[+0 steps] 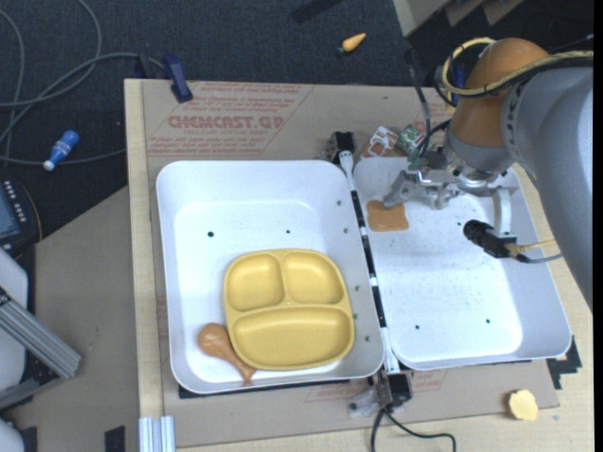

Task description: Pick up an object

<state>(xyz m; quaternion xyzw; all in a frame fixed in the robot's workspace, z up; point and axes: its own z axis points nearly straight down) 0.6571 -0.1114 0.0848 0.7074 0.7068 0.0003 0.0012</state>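
Toast (387, 217) — a flat brown slab, toast or a cracker by the look of it — lies in the right bin (452, 337), up near its far left corner and just beside the divider between the two bins. It is the one loose thing in that bin, which is likely why the arm (490, 92) is there. The arm reaches in from the right and leans over the bin's far end, its wrist hardware sitting just right of the toast. The fingers (407, 188) hang near the toast's far edge, angled down toward it. Whether they are spread or closed I cannot tell — the metal parts blur together — and nothing shows between them, so I would not call this a hold. A dark cable connector (488, 237) dangles below the wrist over the bin floor.

The left bin (188, 196) carries a yellow tray (285, 307) with three compartments, set toward the near side. A brown drumstick (222, 345) rests against the tray's near left corner, touching it. Both sit well apart from the arm.

On the surface (236, 116) a small yellow piece (522, 404) lies outside the right bin's near corner. My judgement: the approach is under way, the grasp not yet made.
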